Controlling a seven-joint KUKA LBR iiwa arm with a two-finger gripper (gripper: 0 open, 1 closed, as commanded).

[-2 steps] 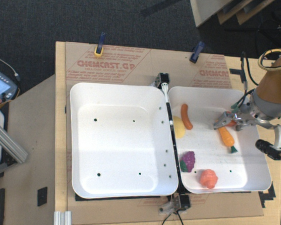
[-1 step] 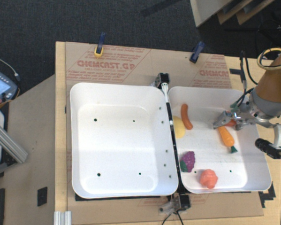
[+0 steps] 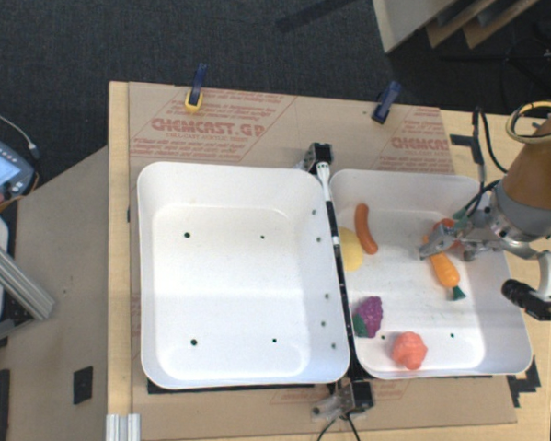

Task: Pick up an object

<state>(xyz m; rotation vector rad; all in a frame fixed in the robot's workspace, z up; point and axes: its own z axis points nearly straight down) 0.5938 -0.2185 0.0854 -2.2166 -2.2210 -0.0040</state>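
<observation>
All the pickable things lie in the right bin (image 3: pixel 489 355). An orange carrot (image 3: pixel 445 271) with a green leafy end lies near the bin's right side, slanted, its green tip pointing toward the bin's near edge. A slim orange-red sausage (image 3: pixel 366 229) lies lengthwise toward the bin's far left part, its lower end just beside a pale yellow, rounded fruit (image 3: pixel 349 249) that sits against the bin's left wall. Nearer the front, a purple bunch of grapes (image 3: pixel 369 313) with a green bit at its left rests close to the left wall. A pink-red, knobbly round piece (image 3: pixel 408 349) lies close to the front rim, just right of the grapes
</observation>
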